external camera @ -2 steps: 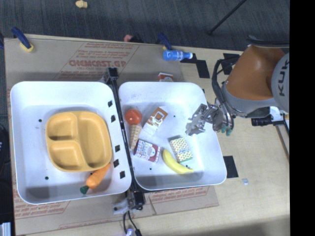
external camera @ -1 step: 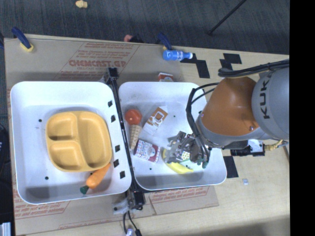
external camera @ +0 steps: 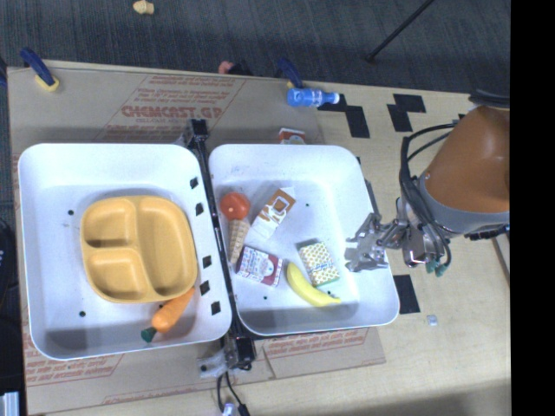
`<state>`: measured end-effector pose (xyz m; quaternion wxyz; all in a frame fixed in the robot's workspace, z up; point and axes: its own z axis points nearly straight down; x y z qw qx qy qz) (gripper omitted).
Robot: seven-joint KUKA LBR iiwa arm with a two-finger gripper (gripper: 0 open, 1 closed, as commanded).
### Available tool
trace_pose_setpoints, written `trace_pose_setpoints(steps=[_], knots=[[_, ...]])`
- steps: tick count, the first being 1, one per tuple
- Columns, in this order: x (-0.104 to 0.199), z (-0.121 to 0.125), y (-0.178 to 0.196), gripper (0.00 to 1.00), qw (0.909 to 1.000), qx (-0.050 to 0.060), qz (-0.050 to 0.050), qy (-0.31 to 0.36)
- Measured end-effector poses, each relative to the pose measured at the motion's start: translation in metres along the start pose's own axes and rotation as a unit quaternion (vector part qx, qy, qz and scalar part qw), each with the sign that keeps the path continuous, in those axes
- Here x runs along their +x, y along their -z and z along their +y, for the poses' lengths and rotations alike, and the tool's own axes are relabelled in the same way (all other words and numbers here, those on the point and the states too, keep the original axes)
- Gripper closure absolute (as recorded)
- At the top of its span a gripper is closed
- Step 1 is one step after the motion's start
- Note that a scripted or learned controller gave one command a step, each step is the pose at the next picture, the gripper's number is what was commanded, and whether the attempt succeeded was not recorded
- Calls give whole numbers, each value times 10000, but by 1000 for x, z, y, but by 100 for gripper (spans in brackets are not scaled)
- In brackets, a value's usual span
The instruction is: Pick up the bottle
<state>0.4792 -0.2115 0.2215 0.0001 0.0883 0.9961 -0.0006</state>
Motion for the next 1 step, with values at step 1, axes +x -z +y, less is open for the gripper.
trace_pose_setpoints(steps=[1], knots=[[3, 0, -27, 100, 9953, -7, 14, 966]])
